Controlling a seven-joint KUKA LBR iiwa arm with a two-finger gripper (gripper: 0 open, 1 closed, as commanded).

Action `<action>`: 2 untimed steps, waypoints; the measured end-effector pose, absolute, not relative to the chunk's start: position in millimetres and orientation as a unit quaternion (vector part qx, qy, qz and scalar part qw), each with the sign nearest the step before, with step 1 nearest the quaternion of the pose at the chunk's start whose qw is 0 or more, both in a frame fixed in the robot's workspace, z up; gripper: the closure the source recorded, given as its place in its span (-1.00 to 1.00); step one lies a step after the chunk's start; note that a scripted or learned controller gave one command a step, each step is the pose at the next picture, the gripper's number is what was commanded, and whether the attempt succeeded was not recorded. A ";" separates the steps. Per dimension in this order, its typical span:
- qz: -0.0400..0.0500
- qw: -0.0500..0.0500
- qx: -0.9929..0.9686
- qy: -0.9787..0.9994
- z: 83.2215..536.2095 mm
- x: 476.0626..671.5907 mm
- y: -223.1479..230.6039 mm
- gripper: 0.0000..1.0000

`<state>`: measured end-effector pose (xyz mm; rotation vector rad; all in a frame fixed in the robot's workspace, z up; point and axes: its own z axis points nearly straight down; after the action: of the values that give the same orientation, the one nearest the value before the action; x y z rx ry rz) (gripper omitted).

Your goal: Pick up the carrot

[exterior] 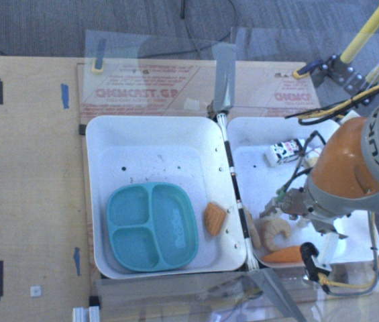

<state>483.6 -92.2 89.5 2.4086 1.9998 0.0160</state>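
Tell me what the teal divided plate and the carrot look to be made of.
Teal divided plate: probably moulded plastic, one even colour, with a soft sheen on its compartments. Carrot: likely a plastic or rubber toy, uniformly bright orange and smooth, with no visible skin texture; the view is too coarse to be sure.

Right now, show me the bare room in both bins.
Left bin: bare floor behind the teal plate. Right bin: crowded at the front by the carrot, croissant and gripper; some bare floor left of the small carton.
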 end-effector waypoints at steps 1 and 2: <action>0.006 0.007 0.772 0.636 100.1 484.2 -95.5 1.00; 0.000 0.000 0.769 0.639 135.9 479.1 -142.1 1.00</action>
<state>479.1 -142.1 135.9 2.4167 2.0071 -0.0001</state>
